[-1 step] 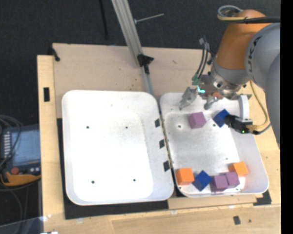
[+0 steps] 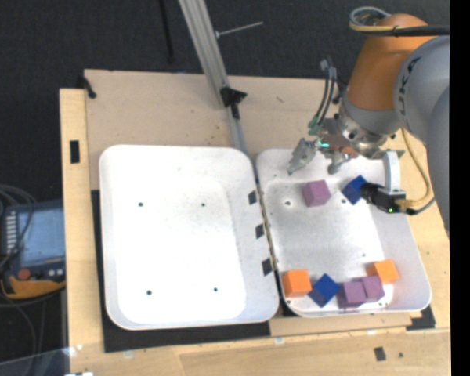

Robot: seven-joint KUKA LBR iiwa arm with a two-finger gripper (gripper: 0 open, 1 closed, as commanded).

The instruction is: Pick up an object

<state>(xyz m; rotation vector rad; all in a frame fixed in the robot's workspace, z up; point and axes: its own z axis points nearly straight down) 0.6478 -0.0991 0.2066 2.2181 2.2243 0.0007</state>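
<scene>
Approach step: the fingers (image 2: pixel 319 157) hang spread open and empty over the right bin's (image 2: pixel 407 245) far edge. The purple cube (image 2: pixel 316 193) lies just below them; next, descend and close.

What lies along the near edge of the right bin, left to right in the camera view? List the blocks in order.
orange block → blue block → purple block → second purple block → second orange block, all against the right bin's near wall.
</scene>
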